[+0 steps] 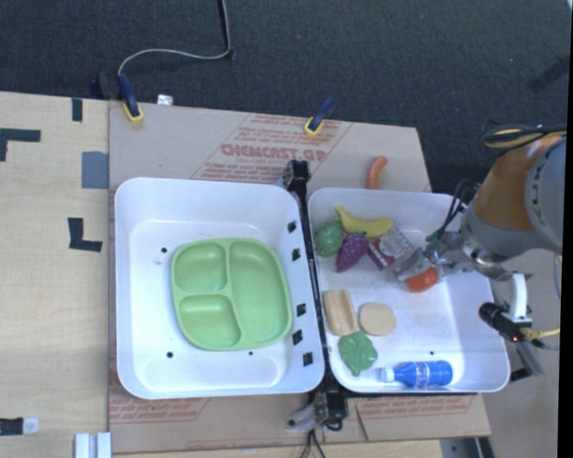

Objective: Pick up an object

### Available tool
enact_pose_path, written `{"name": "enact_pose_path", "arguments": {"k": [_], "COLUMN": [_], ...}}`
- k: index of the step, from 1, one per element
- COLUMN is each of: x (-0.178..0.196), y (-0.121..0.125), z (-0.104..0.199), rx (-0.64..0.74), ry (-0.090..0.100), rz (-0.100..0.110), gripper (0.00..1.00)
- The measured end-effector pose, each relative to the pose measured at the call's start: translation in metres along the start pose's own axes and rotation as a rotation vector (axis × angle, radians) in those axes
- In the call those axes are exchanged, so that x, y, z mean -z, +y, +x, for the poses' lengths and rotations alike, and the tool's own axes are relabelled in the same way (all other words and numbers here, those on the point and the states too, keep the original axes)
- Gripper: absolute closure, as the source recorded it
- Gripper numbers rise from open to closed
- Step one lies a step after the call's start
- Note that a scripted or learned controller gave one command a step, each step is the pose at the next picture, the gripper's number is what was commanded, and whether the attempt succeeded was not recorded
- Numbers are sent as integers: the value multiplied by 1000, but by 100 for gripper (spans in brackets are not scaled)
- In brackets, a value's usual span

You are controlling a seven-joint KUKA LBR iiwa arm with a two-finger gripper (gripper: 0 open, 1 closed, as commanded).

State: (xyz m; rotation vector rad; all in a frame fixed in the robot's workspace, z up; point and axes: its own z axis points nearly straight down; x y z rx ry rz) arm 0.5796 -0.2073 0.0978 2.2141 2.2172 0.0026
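The right bin (471,324) holds several toy foods. At its back lie a yellow banana (364,222), a green round fruit (328,239), purple grapes (351,251) and a red and white packet (393,248). A bread roll (339,312), a tan round piece (377,319), a green leafy piece (356,352) and a blue bottle (420,374) lie nearer the front. My gripper (424,264) is low in the bin's right half, just above a small red-orange piece (422,282) and beside the packet. The arm (517,208) reaches in from the right.
The left bin (135,265) holds a green divided plate (232,293). An orange carrot-like piece (377,170) lies on the cardboard behind the right bin. Two yellow-blue clamps (131,108) hold the cardboard's far edge, and a cable (180,52) runs behind.
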Motion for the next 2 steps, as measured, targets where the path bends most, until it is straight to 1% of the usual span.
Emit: {"name": "enact_pose_path", "arguments": {"k": [1, 2], "x": [-10, 89], "y": [36, 30], "z": [56, 161], "rx": [1, 3], "ry": [4, 6], "rz": [2, 4], "gripper": [100, 100]}}
